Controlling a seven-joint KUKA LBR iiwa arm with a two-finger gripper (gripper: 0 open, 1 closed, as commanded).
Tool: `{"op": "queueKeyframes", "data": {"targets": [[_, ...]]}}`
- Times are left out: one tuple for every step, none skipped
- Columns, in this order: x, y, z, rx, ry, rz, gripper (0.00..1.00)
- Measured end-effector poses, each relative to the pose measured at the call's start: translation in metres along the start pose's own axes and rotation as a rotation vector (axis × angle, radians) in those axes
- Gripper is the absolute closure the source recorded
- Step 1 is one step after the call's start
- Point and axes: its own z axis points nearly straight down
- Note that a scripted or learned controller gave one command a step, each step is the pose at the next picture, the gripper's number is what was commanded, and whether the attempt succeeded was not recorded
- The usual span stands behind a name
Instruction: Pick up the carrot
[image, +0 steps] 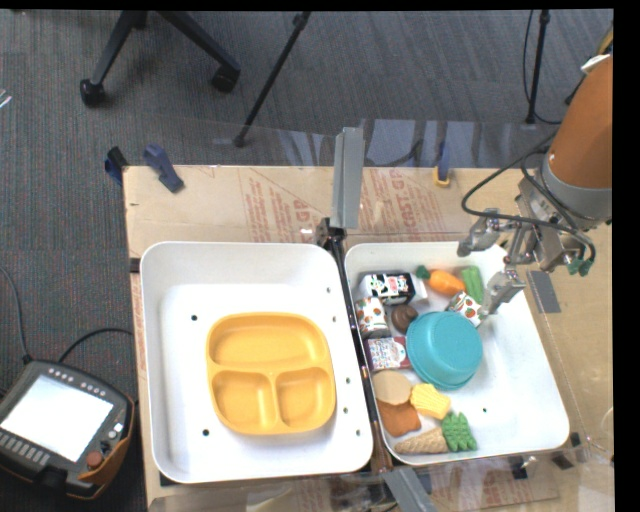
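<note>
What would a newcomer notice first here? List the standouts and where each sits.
The yellow divided tray lies alone in the left bin. In the right bin, toy foods crowd the left side around a teal bowl, with the carrot near the far edge. The gripper hangs just right of the carrot, above the bowl's far rim.

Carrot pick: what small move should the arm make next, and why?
Probably shift the gripper a little toward the left of the view and lower. The carrot lies at the far edge of the right bin, beside the milk carton, and the gripper hangs just right of it, near the teal bowl.
</note>
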Motion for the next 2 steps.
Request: {"op": "queueKeyframes", "data": {"targets": [[0.017, 0.023, 0.147, 0.000, 0.009, 0.308, 0.00], [0.108, 0.003, 0.195, -0.003, -0.013, 0.459, 0.00]]}}
